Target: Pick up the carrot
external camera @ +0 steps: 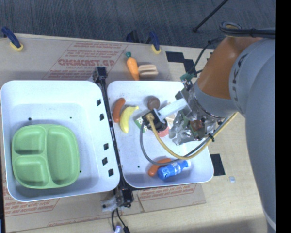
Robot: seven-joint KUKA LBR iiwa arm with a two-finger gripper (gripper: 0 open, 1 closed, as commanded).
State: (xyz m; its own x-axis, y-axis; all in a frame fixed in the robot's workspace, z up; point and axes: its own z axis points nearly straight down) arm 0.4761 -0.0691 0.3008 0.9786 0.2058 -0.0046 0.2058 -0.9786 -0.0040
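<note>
The carrot (132, 67), orange with a small green top, lies upper centre of the frame on the worktop, tilted, green end pointing up-left.

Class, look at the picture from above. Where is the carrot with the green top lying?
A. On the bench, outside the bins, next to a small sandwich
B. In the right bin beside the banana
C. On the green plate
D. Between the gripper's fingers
A: the carrot lies on the bench above the right bin, beside the sandwich.
</note>
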